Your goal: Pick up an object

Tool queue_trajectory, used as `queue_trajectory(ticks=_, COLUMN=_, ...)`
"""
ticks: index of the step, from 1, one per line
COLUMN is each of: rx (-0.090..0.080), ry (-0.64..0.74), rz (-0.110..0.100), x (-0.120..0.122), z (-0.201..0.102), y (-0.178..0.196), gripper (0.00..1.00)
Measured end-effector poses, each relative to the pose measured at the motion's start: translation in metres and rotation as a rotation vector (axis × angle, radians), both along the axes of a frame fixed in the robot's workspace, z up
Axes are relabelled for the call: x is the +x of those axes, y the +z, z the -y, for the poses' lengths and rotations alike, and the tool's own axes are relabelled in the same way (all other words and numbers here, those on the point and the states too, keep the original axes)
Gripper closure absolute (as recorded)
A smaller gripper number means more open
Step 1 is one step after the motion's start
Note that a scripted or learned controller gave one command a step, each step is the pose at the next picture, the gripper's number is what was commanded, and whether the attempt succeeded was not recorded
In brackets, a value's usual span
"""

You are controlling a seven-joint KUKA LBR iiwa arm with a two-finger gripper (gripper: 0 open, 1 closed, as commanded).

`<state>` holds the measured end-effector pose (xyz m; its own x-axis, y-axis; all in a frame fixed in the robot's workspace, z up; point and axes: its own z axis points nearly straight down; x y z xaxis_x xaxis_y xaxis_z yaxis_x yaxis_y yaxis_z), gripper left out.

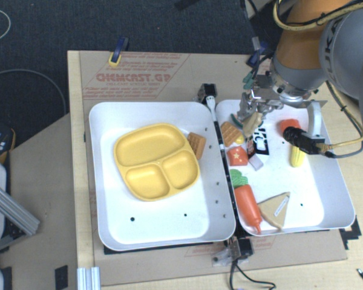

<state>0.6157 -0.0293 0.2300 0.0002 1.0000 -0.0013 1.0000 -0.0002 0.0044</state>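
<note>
My gripper (251, 121) hangs low over the back left part of the right bin (327, 189), under the arm's orange band (302, 32). Just beneath and beside it lie a tan waffle-like piece (231, 134), a red block (238, 156) and a black-and-white card (261, 142). A tan shape sits right at the gripper's tip; whether it is held is unclear. Further right are an orange-red piece (288, 125) and a yellow corn cob (297, 156). Toward the front lie a green leafy piece (238, 177), a carrot (248, 205) and a sandwich wedge (276, 210).
The left bin (109, 210) holds a yellow divided plate (156, 161) and a brown cracker-like piece (197, 144) against its right side. A black cable-mounted part (302, 141) reaches across the right bin near the corn. A ridge (224, 168) separates the bins.
</note>
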Motion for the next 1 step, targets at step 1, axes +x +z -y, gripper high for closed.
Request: queue_trajectory(ticks=1, rx=0.001, ry=0.001, rz=-0.006, x=-0.0067, z=-0.0109, y=0.0029, gripper=1.00)
